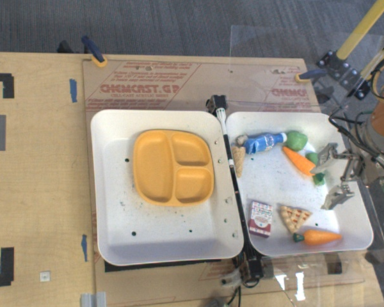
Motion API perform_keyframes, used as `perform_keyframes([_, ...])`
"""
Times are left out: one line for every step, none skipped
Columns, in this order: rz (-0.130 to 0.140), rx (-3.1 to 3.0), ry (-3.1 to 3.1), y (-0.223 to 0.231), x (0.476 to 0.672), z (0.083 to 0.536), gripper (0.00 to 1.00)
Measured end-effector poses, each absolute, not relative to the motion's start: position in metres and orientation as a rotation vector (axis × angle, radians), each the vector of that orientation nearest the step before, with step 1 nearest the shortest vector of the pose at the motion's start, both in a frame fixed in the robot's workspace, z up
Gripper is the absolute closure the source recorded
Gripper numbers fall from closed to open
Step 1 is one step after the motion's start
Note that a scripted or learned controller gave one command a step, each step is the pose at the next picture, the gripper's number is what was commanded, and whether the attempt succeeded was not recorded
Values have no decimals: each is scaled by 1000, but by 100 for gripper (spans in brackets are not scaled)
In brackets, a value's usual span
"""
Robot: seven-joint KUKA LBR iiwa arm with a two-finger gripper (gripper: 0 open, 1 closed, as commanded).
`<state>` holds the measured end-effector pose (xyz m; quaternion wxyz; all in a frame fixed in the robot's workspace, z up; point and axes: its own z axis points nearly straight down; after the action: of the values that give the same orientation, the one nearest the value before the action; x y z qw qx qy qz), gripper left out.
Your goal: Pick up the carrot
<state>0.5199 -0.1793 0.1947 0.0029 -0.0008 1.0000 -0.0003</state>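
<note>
Arm comes in from the right, over the right bin's (365, 226) right wall. Gripper (333, 174) open above that bin's right side, two metal fingers (324, 157) spread apart, one toward the bin's far wall, one nearer its front, nothing between them.

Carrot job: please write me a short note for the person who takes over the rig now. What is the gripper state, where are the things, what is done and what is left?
Gripper: open, holding nothing, over the right side of the right bin.
Carrots: there are two. One carrot lies tilted in the upper part of the right bin, just left of the gripper, next to a green ball and a blue bottle. A second carrot lies near the bin's front edge, below a pizza slice toy.
Done: nothing lifted yet.
Left: close on a carrot and lift it. The upper one looks nearer to the fingers.
</note>
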Motion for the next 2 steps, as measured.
perform_keyframes([-5,-270,3118,-158,516,98,0])
perform_keyframes([-2,99,3125,-186,577,89,0])
